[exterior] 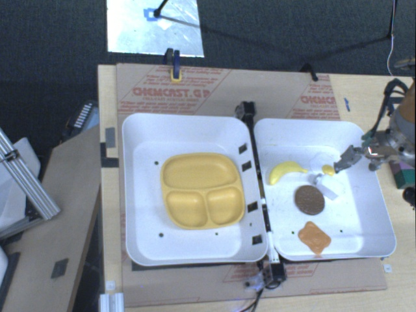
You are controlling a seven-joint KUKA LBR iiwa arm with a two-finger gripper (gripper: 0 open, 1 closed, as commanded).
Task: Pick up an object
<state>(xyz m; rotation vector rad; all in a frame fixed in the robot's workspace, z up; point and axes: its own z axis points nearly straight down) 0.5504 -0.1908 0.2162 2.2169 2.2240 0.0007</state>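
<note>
At the right of the frame, the tool (348, 156) is seen over the right bin (370, 194), its state not discernible, near a banana (286, 171), a brown disc (310, 199) and an orange piece (315, 237).

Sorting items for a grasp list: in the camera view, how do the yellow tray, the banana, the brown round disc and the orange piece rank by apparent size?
1. yellow tray, by far the largest
2. banana
3. brown round disc and orange piece, too alike to rank
</note>
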